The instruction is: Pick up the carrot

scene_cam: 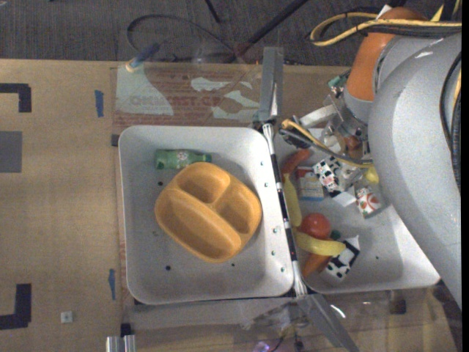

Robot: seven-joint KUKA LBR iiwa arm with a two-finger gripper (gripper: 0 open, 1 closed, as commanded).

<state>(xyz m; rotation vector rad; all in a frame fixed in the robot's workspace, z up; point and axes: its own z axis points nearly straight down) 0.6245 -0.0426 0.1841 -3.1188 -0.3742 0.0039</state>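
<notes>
The carrot (314, 264) is a small orange tapered piece near the front of the right bin (388, 259). It lies partly under a yellow banana (320, 246) and beside a black-and-white box (340, 264). My gripper (341, 142) hangs over the back of the right bin, below the orange wrist band, among the clutter there. It is well behind the carrot and apart from it. The grey arm covers the bin's right side.
A red tomato (316, 224), a second long banana (292, 199), a red-orange long item (296, 159) and cow-patterned cartons (327, 174) crowd the right bin. The left bin (139, 196) holds a yellow divided plate (207, 210) and a green packet (182, 158).
</notes>
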